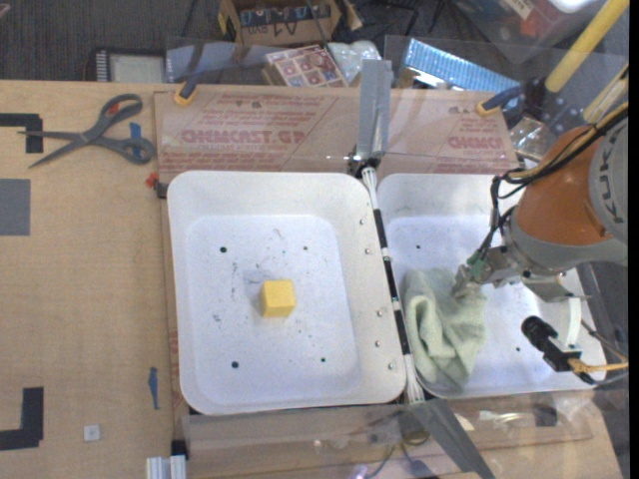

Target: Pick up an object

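Two white bins are set side by side on the bench. A yellow block [279, 298] lies near the middle of the left bin [200, 208]. A crumpled pale green cloth [444, 332] is seen at the left side of the right bin [439, 203]. The gripper [469, 279] is lowered onto the cloth's upper edge. Scissors [100, 133] with grey-blue handles are laid on the bench, upper left.
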You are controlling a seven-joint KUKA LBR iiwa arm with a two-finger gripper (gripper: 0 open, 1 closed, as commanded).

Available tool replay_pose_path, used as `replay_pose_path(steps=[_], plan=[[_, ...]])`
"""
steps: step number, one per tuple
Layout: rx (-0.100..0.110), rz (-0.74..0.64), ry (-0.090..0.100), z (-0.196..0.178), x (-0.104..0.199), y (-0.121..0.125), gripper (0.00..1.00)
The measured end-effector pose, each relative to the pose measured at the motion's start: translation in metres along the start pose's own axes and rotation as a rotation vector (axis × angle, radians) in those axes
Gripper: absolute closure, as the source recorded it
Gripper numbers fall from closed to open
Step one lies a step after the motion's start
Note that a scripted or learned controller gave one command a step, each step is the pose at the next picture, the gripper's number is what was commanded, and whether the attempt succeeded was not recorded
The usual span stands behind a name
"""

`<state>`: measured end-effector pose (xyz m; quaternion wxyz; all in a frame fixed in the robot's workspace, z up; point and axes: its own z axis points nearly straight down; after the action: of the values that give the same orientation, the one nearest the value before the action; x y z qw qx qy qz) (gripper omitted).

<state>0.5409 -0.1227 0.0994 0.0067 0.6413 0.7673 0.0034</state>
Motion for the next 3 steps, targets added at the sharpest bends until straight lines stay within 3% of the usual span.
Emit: replay_pose_path(steps=[1,2,3], plan=[[0.012,-0.071,0.005,-0.085,0.031,0.081,1.00],[0.006,0.018,0.002,0.012,-0.011,0.084,1.00],[0.004,-0.428,0.001,0.013,-0.051,0.107,1.00]])
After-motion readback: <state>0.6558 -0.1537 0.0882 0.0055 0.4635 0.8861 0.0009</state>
